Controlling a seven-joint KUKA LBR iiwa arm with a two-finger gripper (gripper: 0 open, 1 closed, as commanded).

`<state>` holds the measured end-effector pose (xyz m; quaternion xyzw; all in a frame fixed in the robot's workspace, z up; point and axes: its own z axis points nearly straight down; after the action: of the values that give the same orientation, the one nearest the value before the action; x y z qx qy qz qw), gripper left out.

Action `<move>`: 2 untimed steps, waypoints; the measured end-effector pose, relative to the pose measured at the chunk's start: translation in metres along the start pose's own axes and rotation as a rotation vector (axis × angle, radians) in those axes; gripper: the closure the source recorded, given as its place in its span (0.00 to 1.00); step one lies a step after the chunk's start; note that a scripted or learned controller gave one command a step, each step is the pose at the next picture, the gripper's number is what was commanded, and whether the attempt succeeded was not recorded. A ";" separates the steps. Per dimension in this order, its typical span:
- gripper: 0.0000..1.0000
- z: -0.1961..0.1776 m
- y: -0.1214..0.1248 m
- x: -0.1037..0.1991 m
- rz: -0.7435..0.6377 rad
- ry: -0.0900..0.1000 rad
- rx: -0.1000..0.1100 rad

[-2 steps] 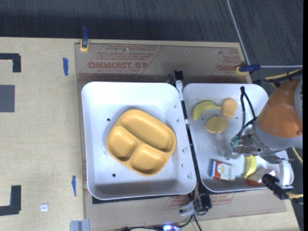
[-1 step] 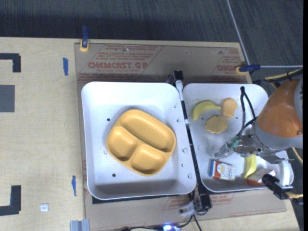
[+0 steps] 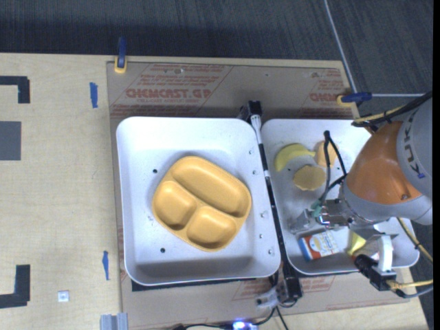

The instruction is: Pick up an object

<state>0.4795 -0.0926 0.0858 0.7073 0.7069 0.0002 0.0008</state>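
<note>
Now down in the right bin (image 3: 405, 256), gripper (image 3: 317, 215) poised over the small carton (image 3: 322, 245). Jaw state impossible to tell. Needs a clean close, then lift.

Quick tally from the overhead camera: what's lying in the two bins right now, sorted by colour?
Yellow: 4, the divided tray in the left bin, plus a rounded piece, a pale round piece and a small piece in the right bin.
Orange and white: 1, a small carton.
Total: 5 visible; the arm may hide more.
</note>
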 end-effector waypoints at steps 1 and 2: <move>0.00 0.000 0.001 -0.006 -0.002 0.002 -0.001; 0.00 0.000 0.001 -0.003 0.000 -0.001 -0.002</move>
<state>0.4801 -0.0960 0.0859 0.7075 0.7068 0.0005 0.0019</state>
